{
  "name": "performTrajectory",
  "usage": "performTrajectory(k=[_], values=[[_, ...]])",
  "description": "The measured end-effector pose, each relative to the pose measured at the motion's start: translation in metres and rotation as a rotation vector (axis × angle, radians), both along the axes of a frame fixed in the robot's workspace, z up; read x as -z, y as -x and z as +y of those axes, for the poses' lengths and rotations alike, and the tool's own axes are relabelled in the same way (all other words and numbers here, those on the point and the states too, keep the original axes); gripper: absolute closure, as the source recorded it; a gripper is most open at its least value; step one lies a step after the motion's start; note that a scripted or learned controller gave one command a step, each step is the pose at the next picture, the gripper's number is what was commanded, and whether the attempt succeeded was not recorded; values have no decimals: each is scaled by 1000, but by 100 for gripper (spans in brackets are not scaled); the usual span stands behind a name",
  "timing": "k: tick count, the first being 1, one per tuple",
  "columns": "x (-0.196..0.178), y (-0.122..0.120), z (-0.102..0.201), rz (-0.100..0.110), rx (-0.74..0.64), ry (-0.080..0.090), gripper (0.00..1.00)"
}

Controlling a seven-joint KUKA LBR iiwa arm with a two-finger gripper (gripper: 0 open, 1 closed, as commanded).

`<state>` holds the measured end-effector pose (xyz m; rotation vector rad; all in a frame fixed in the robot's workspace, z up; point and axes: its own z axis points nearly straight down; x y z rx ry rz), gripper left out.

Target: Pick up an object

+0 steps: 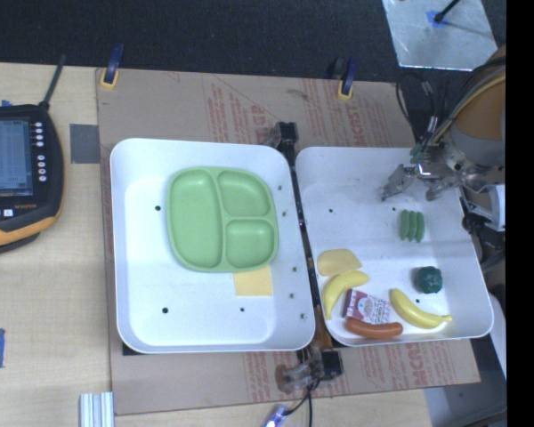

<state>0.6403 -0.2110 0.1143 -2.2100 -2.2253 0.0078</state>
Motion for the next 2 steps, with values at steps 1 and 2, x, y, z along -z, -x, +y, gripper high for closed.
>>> performTrajectory(k=[1,2], values=[[-13,26,-1,-2,2,1,0],[4,49,-1,-2,2,1,0]])
